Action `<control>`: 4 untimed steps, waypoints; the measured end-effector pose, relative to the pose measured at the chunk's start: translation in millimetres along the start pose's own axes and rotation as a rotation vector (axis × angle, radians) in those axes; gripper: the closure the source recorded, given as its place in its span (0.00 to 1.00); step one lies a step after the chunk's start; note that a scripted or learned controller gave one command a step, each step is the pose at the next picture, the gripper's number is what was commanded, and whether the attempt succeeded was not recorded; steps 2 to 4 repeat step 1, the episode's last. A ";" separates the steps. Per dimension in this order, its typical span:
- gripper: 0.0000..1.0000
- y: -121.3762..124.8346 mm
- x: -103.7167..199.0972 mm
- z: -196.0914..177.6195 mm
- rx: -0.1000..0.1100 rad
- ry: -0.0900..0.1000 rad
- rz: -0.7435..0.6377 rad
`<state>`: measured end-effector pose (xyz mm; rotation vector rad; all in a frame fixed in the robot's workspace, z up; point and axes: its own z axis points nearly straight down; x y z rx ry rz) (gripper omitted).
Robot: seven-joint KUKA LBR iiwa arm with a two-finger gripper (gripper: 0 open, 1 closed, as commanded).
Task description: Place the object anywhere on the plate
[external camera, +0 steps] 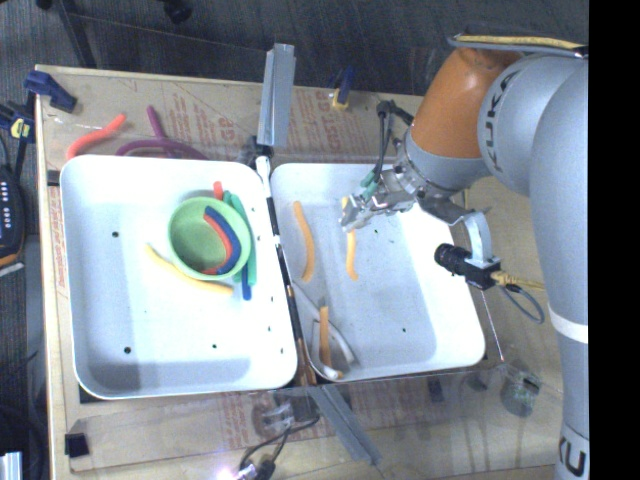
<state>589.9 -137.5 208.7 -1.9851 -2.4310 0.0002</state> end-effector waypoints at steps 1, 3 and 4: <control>0.00 0.1 0.0 0.0 0.000 0.000 0.000; 0.00 0.1 0.0 0.0 0.000 0.000 0.000; 0.00 0.1 0.0 0.0 0.000 0.000 0.000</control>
